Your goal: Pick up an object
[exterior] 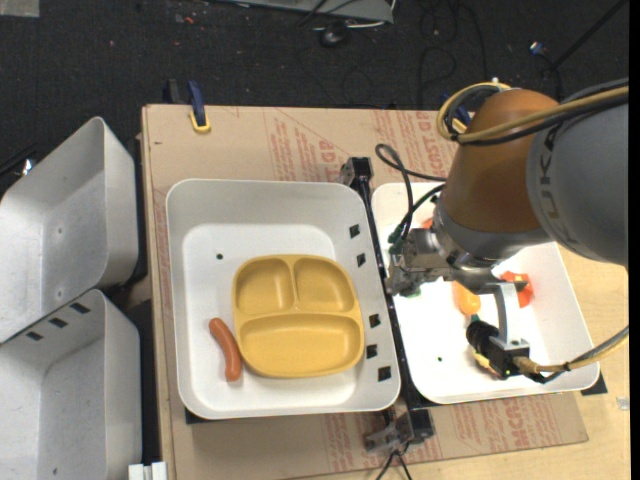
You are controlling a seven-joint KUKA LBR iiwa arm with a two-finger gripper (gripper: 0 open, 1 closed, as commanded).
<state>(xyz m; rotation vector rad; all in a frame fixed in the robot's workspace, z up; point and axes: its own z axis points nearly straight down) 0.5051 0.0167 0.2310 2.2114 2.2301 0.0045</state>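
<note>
Two white bins are looking like smooth moulded plastic with a soft sheen, the left bin (190,268) and the right bin (560,298) alike. The yellow divided tray (298,315) at the frame's centre is showing as matt plastic, and the orange-brown sausage (226,348) beside it is gleaming faintly, like rubbery toy plastic. The bench (270,138) is appearing as pale, dull board printed with red lettering. The arm (560,183) at the right is wearing satin grey casing and a glossy orange band, while the floor (90,38) above is looking like dark, rough carpet
</note>
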